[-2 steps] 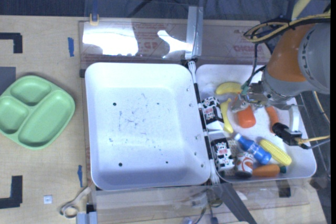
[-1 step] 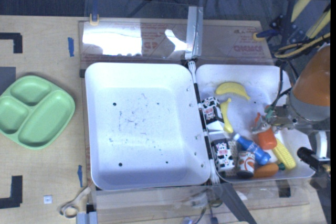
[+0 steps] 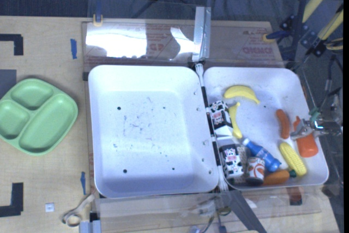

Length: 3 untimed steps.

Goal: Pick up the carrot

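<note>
The bench [image 3: 43, 41] carries two white bins side by side. The left bin [image 3: 147, 128] holds nothing to note. The right bin [image 3: 272, 82] holds all the goods. A green tray [image 3: 35, 115] sits on the bench, well apart to the left.

In the right bin: a banana [image 3: 242, 93] near the back, a second, thinner banana [image 3: 235, 120] just beside the left wall, two cow-print cartons [image 3: 219, 115] against that wall, a blue bottle [image 3: 262, 154], a can [image 3: 255, 168], a corn cob [image 3: 292, 157], a sausage [image 3: 283, 123] and an orange cup [image 3: 307, 145].

The carrot [image 3: 276, 176] lies flat at the front wall, just beside the can and near the lower end of the corn cob.

The gripper [image 3: 313, 125] sits at the right rim, above the orange cup. Whether it is wide or narrow cannot be told at this size; nothing is seen between its tips.

Judgement: the approach step is in hand; the carrot is not yet grasped. The next move calls for travel toward the front wall, alignment across the carrot's length, then descent. The crowding by can and cob leaves little room.
</note>
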Tool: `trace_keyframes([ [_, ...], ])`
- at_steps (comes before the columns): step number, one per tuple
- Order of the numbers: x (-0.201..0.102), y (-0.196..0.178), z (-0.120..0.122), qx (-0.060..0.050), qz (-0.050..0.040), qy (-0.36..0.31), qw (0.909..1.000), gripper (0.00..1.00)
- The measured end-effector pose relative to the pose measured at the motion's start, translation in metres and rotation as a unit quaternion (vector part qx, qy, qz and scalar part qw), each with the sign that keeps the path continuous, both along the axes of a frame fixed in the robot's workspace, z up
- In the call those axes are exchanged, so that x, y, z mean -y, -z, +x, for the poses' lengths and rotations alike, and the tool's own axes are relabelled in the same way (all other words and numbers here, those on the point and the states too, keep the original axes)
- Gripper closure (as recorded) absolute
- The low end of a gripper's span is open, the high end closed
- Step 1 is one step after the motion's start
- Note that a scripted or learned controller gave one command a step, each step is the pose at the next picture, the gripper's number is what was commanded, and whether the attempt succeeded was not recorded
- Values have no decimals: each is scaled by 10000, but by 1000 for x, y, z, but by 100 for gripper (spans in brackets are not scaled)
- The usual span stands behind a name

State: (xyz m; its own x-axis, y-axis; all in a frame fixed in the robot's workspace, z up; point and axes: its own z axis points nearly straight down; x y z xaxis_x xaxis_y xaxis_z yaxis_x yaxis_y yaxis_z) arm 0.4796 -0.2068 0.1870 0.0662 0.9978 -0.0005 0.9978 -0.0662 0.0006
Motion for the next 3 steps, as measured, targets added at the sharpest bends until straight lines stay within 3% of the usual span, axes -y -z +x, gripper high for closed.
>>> trace_keyframes([
  [1,-62,-21,1,4,-1,873,9962,100],
  [2,-68,10,34,1,-2,1038,9946,100],
  [3,-152,-30,50,-7,1,1997,9799,100],
])
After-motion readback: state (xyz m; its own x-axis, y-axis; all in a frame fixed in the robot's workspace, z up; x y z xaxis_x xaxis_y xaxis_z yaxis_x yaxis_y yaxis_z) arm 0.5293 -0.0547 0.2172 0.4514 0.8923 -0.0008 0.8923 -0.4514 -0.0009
